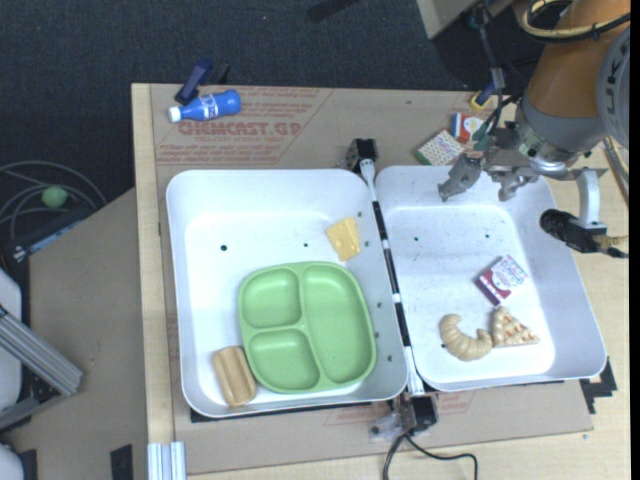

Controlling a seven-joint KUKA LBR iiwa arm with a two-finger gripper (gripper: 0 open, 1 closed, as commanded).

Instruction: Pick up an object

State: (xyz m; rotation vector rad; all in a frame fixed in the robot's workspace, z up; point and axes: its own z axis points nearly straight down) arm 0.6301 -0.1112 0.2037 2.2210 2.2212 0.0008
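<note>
My gripper [483, 182] hangs over the far edge of the right bin [440, 230], its two fingers spread apart with nothing between them. In that bin lie a small maroon and white packet [502, 277], a tan croissant [465, 338] and a pizza slice [514, 329], all toward the near right. The left bin [200, 218] holds a green divided plate [303, 324], a yellow cheese wedge [344, 238] and a tan bread piece [233, 375].
A blue and white bottle [205, 106] lies on the cardboard behind the left bin. Small colourful cards [450, 140] sit behind the right bin near the arm. A black clamp [361, 153] stands at the bins' far seam.
</note>
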